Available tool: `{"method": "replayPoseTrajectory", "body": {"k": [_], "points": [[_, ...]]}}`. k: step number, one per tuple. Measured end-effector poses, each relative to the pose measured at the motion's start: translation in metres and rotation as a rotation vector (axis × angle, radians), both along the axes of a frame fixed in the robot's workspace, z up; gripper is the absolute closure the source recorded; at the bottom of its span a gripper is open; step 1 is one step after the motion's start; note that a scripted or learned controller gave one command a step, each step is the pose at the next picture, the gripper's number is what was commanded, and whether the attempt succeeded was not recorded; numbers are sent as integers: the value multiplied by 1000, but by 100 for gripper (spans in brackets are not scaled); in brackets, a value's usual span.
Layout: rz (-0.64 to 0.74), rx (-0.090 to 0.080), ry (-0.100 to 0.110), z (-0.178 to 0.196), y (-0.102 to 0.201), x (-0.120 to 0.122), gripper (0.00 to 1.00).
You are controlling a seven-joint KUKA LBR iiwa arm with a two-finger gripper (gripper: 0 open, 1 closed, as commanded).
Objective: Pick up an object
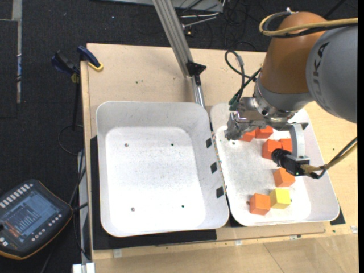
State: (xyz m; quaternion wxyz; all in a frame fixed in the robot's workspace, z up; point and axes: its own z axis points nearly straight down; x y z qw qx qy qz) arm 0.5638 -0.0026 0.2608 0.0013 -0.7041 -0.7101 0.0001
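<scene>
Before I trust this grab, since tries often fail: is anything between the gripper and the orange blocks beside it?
Nothing visible. The gripper hangs low in the right bin, and the nearest orange blocks lie just to its right across bare floor.

even, bright overhead light w/ soft, faint shadows. the white bins (153, 118) look slightly washed out; dark floor (40, 38) around the bench loses detail. mild glare on the arm's orange band (287, 50). focus fairly sharp, slight grain throughout.
</scene>
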Motion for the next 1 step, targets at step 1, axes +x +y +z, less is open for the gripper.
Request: {"method": "replayPoseTrajectory", "body": {"k": [1], "points": [[0,0,-4,3,54,19,100]]}}
